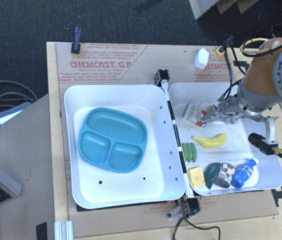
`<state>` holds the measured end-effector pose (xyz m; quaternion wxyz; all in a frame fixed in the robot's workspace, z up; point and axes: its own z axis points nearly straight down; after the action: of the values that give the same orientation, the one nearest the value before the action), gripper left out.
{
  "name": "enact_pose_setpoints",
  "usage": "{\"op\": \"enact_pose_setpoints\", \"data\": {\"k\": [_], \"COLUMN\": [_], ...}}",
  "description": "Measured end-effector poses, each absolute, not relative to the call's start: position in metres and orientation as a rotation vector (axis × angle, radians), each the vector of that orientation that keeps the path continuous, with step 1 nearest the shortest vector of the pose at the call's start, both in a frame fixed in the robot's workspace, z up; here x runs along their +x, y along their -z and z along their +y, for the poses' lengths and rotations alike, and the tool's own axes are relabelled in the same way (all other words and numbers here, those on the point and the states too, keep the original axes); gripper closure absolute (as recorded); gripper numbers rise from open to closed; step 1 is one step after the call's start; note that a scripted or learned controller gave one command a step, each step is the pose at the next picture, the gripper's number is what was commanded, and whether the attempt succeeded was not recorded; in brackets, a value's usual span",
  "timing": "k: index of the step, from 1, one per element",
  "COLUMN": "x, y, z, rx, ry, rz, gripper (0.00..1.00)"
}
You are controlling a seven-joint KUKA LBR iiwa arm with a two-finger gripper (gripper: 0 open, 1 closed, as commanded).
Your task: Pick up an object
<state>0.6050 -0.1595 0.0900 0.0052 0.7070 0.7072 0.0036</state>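
The right bin (276, 176) holds a yellow banana (211, 140), a green ridged item (189, 152), a yellow block (196, 176), a dark green piece (212, 174), a patterned can (224, 175) and a blue bottle (244, 172). A small printed packet (193, 112) lies near the bin's back. The gripper (215, 115) is low in the back of this bin, right beside the packet and just behind the banana. The grey arm with its orange band (261, 74) hides the bin's back right corner.
The left bin (75, 104) holds a blue divided plate (112, 139). A black rail (173, 129) separates the bins. A small white box (202, 59) and a blue clip (76, 39) lie on the bench behind the bins. Cables hang by the arm.
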Motion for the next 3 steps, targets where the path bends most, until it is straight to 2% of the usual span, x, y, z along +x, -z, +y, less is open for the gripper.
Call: {"op": "enact_pose_setpoints", "data": {"k": [1, 2, 3], "x": [0.670, 0.671, 0.671], "y": [-0.090, -0.101, -0.101], "z": [-0.129, -0.128, -0.128], "rx": [2.214, 2.211, 2.211], "ry": [-0.012, -0.015, -0.015], "rz": [2.216, 2.216, 2.217], "gripper": [0.00, 1.00, 0.00]}}
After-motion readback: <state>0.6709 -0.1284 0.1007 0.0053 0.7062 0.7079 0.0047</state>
